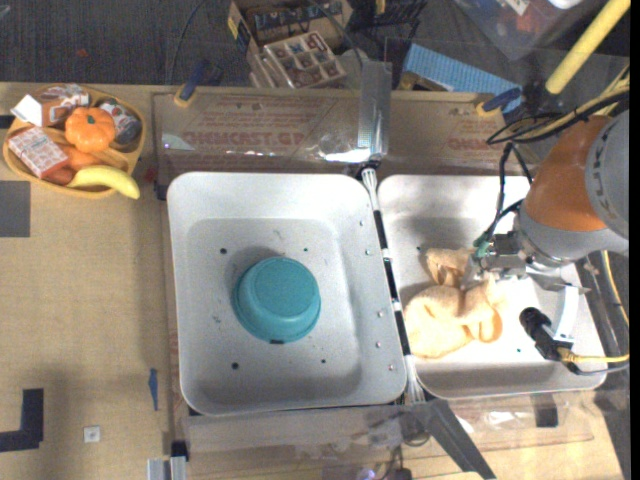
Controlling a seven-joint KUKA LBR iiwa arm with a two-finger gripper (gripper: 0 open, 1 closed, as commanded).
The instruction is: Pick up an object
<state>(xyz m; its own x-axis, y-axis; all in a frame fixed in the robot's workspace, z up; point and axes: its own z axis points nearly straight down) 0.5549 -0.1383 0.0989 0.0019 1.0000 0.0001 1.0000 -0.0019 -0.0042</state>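
Yellow cloth (440,323) lies at six o'clock in the right bin (400,193); I hang the gripper (478,268) over it, jaws' state I cannot tell.

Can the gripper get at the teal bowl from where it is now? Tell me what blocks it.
Probably yes. The bowl sits upside down and alone in the left bin, open from above. The gripper is low in the right bin by the yellow cloth, so it must first rise over the rims between.
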